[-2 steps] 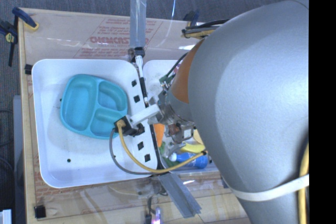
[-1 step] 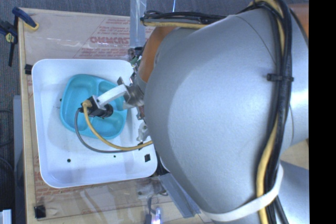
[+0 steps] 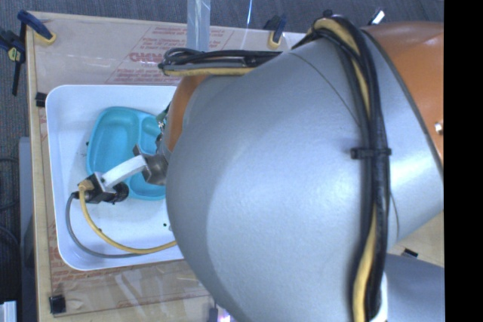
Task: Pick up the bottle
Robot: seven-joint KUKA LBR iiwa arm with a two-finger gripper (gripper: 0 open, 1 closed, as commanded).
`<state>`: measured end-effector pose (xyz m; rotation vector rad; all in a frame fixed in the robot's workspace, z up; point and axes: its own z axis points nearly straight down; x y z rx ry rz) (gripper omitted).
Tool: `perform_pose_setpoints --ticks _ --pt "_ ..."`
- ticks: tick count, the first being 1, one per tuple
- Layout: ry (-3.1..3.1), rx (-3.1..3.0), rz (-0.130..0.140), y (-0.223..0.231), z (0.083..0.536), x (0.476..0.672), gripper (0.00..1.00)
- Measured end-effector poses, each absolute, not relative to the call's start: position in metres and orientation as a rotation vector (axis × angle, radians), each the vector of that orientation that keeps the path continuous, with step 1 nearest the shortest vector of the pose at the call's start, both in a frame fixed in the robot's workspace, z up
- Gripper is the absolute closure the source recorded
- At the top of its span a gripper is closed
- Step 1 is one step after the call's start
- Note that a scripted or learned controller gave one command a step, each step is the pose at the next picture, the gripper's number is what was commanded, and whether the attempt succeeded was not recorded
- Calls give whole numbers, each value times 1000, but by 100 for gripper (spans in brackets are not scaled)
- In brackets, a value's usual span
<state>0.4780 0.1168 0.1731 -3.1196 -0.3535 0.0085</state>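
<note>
You're working half blind here: the arm [image 3: 302, 185] blankets the centre and right of the frame, so I can't tell where the bottle is. It's prob. under that grey bulk, but that's a guess. What you do get is the white bin [image 3: 54, 162] at the left w/ a turquoise dish [image 3: 113, 139] in its upper part. The gripper [image 3: 155, 168] pokes out from the arm's left edge, right at the dish's right rim, approx. mid-height in the frame. I can't tell if it's open or closed, nor if it has hold of anything (nothing gripped is visible). So, to do the grasp well, don't trust a close cmd alone. Confirm the bottle's pos. first, then come down w/ the gripper wide and centred on the bottle's body rather than its cap. Keep clear of the dish rim and bin wall so nothing gets nudged. Lift slowly, and check there's really a bottle in the grip before calling it done; a round body may well slip.
</note>
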Motion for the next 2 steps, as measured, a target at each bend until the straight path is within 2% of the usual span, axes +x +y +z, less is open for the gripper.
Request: perform_pose_setpoints --ticks 1,2 --pt "-326 -3123 4 92 258 537 0" --pt "-355 -3121 10 141 205 491 0"
